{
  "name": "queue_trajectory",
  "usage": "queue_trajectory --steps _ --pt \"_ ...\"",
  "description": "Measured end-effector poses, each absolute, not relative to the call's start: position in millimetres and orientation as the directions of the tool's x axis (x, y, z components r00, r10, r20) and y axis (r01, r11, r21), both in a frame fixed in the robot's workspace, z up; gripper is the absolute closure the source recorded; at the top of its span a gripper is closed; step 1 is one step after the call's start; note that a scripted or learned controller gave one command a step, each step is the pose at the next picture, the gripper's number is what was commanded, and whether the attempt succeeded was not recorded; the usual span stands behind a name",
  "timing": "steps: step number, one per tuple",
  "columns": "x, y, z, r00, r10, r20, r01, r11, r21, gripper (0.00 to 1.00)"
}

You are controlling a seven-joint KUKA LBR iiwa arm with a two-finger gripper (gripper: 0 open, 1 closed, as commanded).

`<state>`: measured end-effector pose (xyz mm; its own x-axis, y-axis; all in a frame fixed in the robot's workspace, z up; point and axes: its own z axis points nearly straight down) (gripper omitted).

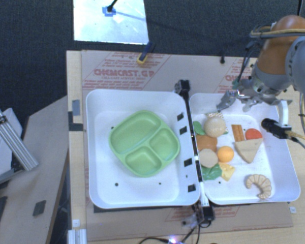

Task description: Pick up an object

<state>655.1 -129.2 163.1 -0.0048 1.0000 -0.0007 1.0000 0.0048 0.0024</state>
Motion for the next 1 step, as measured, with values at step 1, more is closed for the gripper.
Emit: queue_trajectory --steps 1 --pt "654.6 -134.6 103.9 -0.002 1.000 -0.001 1.000 0.002 0.001 0.00"
